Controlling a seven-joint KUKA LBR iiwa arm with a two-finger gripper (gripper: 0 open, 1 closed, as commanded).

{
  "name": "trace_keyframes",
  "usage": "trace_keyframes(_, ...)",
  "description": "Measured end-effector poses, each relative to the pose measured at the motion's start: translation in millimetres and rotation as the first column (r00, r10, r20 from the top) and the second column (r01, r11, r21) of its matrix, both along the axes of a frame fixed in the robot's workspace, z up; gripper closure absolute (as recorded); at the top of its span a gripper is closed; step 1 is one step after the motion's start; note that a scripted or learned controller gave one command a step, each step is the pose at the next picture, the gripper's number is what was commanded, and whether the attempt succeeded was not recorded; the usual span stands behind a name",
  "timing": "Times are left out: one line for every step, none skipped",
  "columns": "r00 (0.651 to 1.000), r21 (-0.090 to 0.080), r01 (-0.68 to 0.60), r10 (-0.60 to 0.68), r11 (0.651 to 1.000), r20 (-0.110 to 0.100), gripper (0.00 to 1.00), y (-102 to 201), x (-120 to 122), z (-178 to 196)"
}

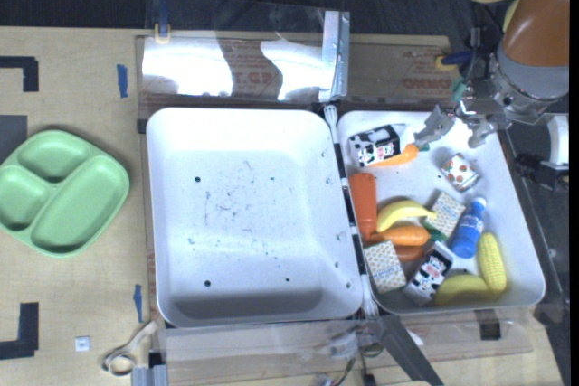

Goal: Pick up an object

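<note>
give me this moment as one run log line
gripper: open, above right bin's far end | held: nothing | nearest: carrot, dice | left bin: bare

Two white bins sit side by side on the bench: the left bin [244, 212] and the right bin [520, 221], which holds a banana [403, 214], a blue bottle [468, 229], a corn cob [490, 258] and a black-and-white carton [375, 144]. The gripper [457, 129] hangs open above the right bin's far end, nothing between its fingers. A green divided plate [60, 191] lies on the bench, well apart to the left.
</note>
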State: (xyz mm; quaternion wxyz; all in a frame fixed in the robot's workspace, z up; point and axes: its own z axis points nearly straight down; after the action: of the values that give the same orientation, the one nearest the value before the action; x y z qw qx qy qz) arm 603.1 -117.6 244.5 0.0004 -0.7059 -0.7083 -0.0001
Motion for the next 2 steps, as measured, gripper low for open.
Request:
trace_keyframes(1.0, 0.0, -0.03, 0.03, 1.0, 0.001, 0.0, 9.8, 1.9, -120.0)
trace_keyframes(1.0, -0.001, 0.008, -0.008, 1.0, 0.002, 0.0, 17.5, 14.6, -66.4)
